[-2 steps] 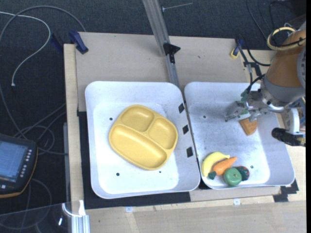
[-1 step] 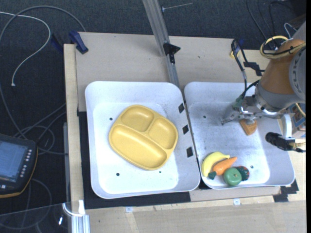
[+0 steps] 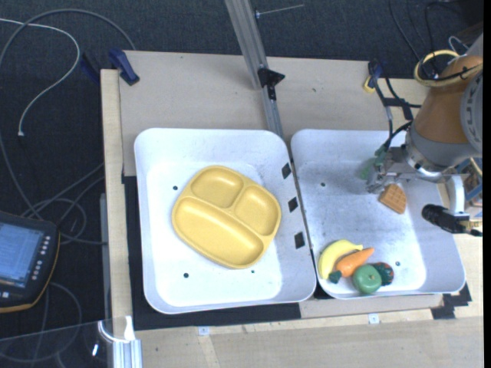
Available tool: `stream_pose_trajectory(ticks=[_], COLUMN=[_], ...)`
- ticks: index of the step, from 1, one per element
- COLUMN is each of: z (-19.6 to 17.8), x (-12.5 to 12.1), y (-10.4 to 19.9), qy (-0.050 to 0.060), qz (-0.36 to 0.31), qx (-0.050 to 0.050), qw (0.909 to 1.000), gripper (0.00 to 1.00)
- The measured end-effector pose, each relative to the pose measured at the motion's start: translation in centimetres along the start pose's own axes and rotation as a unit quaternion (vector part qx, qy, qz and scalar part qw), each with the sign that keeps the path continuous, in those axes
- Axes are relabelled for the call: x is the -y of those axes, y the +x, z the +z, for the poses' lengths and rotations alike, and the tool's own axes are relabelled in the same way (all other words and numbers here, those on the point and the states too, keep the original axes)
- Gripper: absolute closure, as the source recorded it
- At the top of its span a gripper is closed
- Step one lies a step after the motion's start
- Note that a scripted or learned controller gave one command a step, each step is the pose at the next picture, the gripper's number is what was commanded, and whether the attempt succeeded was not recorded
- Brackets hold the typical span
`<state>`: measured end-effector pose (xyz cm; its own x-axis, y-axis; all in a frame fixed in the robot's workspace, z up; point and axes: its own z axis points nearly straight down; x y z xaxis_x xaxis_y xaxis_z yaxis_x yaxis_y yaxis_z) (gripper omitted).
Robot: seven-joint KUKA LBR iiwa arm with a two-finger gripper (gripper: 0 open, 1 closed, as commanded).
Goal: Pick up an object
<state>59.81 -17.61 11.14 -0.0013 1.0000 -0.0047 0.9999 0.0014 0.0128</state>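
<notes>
In the right bin (image 3: pixel 337 167), a tan waffle-like piece (image 3: pixel 393 198) lies near the middle right. My gripper (image 3: pixel 379 177) hangs low over the bin floor just up and left of that piece, close to it or touching its upper edge. At the bin's front edge sit a yellow banana (image 3: pixel 336 254), an orange carrot (image 3: pixel 355 261) lying across it, and a green round fruit (image 3: pixel 368 279) with a dark object (image 3: pixel 384 272) beside it.
The left bin (image 3: pixel 157 205) holds a yellow divided plate (image 3: pixel 226 215). A grey metal pole (image 3: pixel 249 37) slants down between the bins. Black cables (image 3: pixel 395 121) trail along the arm at the right. A dark bracket (image 3: pixel 449 218) juts over the right bin's edge.
</notes>
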Motion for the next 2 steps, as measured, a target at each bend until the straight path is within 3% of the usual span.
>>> stream_pose_trajectory(ticks=[2], z=[-10.7], x=[0.0], y=[-0.1], qy=[0.002], qz=[0.0], qx=[-0.001], qw=[1.0], gripper=[1.0])
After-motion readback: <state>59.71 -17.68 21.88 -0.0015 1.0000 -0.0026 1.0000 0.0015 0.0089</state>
